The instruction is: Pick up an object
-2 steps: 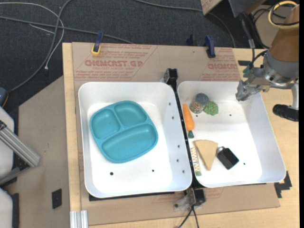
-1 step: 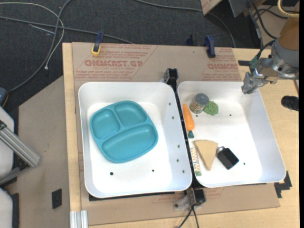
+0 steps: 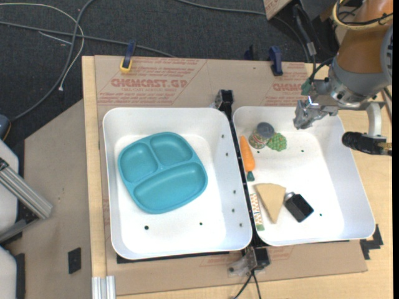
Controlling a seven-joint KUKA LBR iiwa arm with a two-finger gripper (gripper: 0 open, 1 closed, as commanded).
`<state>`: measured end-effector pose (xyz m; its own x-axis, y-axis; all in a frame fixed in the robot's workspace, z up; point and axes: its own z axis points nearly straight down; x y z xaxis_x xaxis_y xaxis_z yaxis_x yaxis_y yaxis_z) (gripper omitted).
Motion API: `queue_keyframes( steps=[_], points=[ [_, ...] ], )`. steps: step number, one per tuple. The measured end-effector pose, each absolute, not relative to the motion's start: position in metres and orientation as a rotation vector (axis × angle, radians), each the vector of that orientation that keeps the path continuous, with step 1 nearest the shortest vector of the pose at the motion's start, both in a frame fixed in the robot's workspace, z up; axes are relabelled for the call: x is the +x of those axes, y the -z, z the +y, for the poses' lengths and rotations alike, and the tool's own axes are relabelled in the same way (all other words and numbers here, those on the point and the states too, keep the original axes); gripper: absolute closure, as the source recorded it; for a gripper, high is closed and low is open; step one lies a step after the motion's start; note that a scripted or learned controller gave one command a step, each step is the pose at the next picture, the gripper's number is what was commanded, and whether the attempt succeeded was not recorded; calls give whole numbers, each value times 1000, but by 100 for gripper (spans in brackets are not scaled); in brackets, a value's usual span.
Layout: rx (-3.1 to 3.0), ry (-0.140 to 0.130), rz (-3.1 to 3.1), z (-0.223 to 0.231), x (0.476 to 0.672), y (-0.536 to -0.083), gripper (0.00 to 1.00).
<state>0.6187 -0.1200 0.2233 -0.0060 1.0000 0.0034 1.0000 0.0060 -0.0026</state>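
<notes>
My gripper [image 3: 303,118] hangs over the far part of the right bin [image 3: 340,185], to the right of the objects there. A grey rounded piece [image 3: 264,130] on a tan base and a green broccoli-like piece [image 3: 277,142] lie a short way to its left. Along the bin's left wall lies an orange carrot [image 3: 247,154]. Nearer the front are a tan wedge [image 3: 271,199] and a small black block [image 3: 298,207] touching it. Nothing hangs under the gripper.
The left bin [image 3: 118,223] holds a blue divided plate [image 3: 163,170]. A thin striped stick [image 3: 256,210] lies against the right bin's left wall near the front. Blue clamps [image 3: 129,55] [image 3: 275,60] sit on the cardboard's far edge.
</notes>
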Motion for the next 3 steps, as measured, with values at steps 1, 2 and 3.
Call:
queue_keyframes(
  steps=[1,2,3],
  points=[
    [-2212,3,-2227,-65,621,-230,100],
    [-2211,0,-2224,-11,609,-219,100],
    [-2211,-1,-2225,48,597,-213,100]
  ],
)
